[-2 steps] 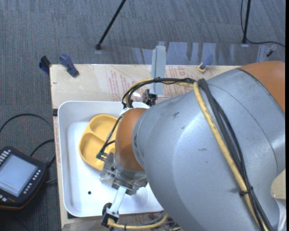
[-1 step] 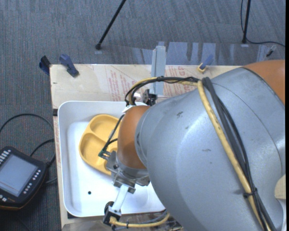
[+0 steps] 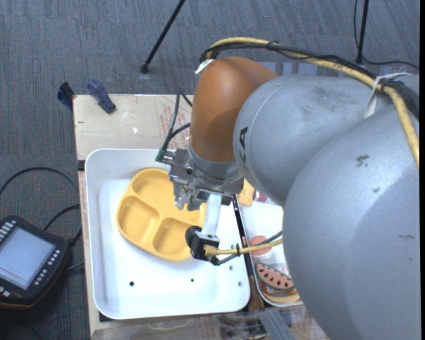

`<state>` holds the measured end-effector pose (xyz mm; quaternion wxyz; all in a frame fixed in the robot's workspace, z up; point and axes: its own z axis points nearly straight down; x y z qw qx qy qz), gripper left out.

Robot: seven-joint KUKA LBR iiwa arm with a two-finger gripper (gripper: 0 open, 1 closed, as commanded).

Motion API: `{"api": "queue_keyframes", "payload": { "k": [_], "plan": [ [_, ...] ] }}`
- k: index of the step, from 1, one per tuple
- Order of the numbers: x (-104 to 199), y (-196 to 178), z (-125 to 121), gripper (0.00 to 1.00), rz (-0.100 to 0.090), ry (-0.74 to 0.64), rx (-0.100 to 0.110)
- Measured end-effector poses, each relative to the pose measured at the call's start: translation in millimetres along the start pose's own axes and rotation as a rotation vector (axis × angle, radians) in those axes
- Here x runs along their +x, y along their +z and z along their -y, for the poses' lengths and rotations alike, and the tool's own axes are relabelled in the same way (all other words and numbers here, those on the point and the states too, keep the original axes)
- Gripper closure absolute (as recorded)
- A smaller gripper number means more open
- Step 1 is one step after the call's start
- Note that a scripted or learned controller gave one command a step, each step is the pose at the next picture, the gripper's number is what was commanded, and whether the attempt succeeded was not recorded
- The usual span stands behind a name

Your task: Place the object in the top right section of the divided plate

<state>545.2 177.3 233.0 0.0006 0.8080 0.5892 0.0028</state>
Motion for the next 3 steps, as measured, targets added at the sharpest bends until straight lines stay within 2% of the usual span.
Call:
{"api": "queue_keyframes", "payload": {
  "k": [1,2,3],
  "plan": [
    [-52.8,-71.5,22.1,1.0,0.003,-0.074,0.003],
    [-20.6,-73.4,-25.3,1.0,0.005,-0.54,0.009],
    [53.4,-64.0,-54.6,1.0,0.003,-0.798,0.008]
  ]
}}
